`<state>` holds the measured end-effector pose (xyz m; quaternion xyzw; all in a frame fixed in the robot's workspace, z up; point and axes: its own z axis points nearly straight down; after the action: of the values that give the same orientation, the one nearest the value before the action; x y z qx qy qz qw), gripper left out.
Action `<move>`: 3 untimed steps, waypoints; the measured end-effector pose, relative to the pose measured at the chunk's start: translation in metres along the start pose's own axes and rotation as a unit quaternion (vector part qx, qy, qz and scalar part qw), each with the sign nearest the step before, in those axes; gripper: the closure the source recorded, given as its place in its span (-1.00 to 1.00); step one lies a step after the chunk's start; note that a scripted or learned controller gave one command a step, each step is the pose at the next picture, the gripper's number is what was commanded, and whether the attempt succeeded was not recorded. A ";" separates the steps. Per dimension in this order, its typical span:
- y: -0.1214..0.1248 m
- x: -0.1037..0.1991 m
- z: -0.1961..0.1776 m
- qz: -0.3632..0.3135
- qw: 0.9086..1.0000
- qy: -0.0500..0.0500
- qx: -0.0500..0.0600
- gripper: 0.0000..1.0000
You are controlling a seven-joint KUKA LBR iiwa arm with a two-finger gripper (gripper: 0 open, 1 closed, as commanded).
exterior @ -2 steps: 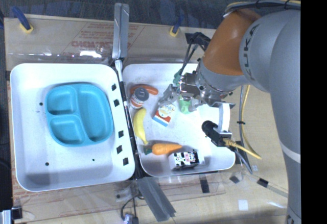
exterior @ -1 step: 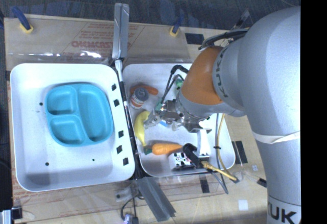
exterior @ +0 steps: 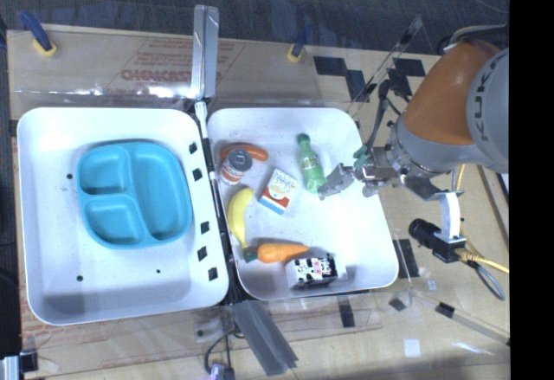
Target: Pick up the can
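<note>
The gripper (exterior: 346, 180) hangs over the right side of the right bin (exterior: 368, 235), its fingers (exterior: 332, 184) reaching left toward a green bottle (exterior: 310, 162) and gripping nothing; whether they stand open or shut cannot be told from above. The can (exterior: 235, 167) stands upright near the bin's left wall, well apart from the gripper, with an orange carrot (exterior: 247, 150) touching its far side, a banana (exterior: 237, 213) just below it and a small carton (exterior: 278, 190) just to its right. To take the can cleanly, the arm (exterior: 450, 110) would likely have to cross over the bottle and carton, centre above the lid, and set its fingers where carrot and bin wall leave room, then come straight down. A second carrot (exterior: 277, 253) and a dark packet (exterior: 312, 269) lie along the near edge, clear of that path. The blue tray (exterior: 134, 194) sits in the left bin (exterior: 52, 283). The can's label is too small to read, and the arm's bulk covers the bench at right.
</note>
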<state>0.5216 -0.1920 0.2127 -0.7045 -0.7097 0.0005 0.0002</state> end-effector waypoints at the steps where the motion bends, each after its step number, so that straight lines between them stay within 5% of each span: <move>1: -0.004 0.065 0.122 -0.015 1.000 0.001 0.001 -1.00; 2: 0.021 0.076 0.080 0.040 0.999 0.000 0.001 -1.00; 3: -0.013 0.086 0.122 0.097 0.995 0.001 0.002 -1.00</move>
<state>0.5082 -0.1065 0.0906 -0.7699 -0.6382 0.0015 0.0021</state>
